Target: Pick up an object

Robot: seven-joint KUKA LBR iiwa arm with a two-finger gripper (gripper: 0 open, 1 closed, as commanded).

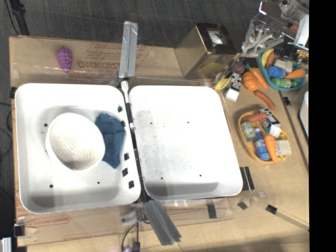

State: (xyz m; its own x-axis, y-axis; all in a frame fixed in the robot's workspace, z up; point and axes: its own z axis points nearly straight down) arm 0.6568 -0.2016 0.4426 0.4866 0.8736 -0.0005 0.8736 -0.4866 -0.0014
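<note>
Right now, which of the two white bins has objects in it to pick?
The left bin: it holds a white woven hat and a blue cloth touching it.

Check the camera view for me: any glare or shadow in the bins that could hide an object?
Camera view: left bin has soft shadow beside the white woven hat; the blue cloth stays distinct. Right bin is evenly lit, no harsh glare, slightly soft focus overall.

Set high above the bench [294, 193], looking down at a slant. Takes in both white bins whole: left bin [31, 193] and right bin [220, 182] side by side, near rims low in frame, dark floor [157, 4] beyond the far edge. Far enough to catch clutter at right.
</note>
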